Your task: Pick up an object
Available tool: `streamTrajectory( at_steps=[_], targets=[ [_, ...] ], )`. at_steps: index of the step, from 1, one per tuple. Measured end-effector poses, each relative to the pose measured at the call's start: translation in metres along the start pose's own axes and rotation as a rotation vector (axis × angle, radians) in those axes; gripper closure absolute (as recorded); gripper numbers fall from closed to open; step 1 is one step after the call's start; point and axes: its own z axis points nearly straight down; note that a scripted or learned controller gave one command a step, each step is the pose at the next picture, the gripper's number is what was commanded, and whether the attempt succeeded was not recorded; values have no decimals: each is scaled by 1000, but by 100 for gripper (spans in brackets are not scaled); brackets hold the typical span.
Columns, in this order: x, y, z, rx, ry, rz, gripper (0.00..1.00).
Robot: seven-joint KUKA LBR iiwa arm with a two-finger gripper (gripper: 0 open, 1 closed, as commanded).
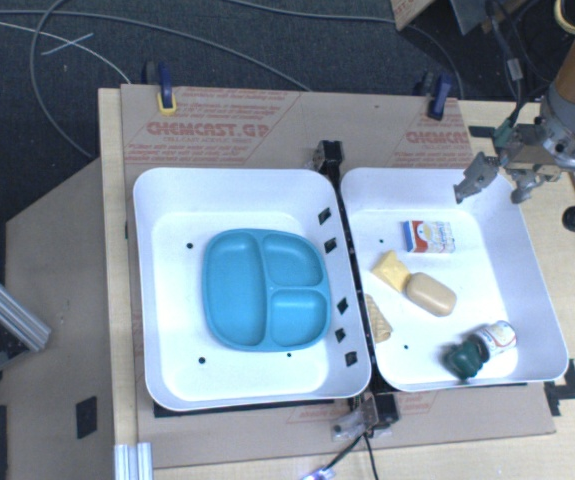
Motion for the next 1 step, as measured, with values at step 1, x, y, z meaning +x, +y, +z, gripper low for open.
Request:
streamTrajectory(
  at_steps=[1],
  targets=[
    [1, 2, -8, -14, -3, -3, 0]
  ],
)
